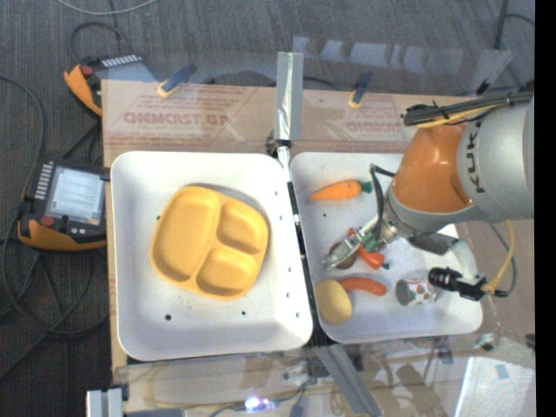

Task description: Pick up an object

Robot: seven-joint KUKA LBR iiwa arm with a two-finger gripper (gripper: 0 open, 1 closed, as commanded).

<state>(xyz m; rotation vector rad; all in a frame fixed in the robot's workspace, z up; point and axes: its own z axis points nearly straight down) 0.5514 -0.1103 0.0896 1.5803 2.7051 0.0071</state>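
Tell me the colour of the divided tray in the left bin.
Yellow. The divided tray lies in the left bin, plain in the camera view.

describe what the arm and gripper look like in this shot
The arm is bulky and rounded, with a grey shell carrying dark KUKA lettering and a glossy orange band above the wrist. A thin dark cable runs beside the wrist. The gripper is small, slim and metallic, silvery grey.

Glossy yellow plastic tray (211, 241), smooth white bins (139, 320)
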